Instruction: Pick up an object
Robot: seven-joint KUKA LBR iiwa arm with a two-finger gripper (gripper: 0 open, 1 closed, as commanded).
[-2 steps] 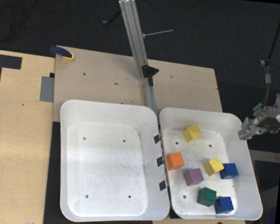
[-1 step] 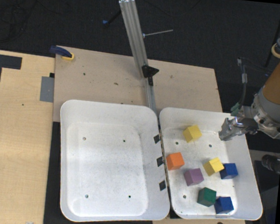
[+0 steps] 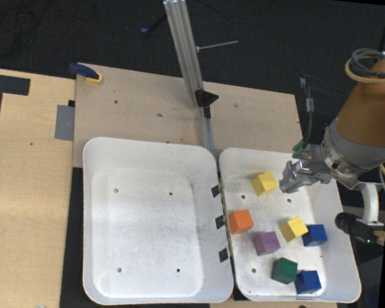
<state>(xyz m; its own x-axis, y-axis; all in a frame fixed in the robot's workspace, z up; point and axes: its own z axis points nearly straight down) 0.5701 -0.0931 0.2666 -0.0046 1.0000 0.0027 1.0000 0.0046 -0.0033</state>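
The right bin [image 3: 343,284] holds several small blocks: a yellow block [image 3: 265,184] near its back left, an orange block [image 3: 241,221], a purple block [image 3: 266,242], a second yellow block [image 3: 294,228], a blue block [image 3: 316,235], a green block [image 3: 285,271] and another blue block [image 3: 308,281]. My gripper [image 3: 292,180] hangs over the back of this bin, just right of the first yellow block. No block shows between its fingers. Its grey wrist and orange band rise toward the upper right.
The left bin [image 3: 100,174] lies beside the right one, with black clips along the shared rim. A slanted aluminium rail [image 3: 186,56] rises from behind the bins. A blue and yellow tool [image 3: 86,72] lies at the bench's back left corner.
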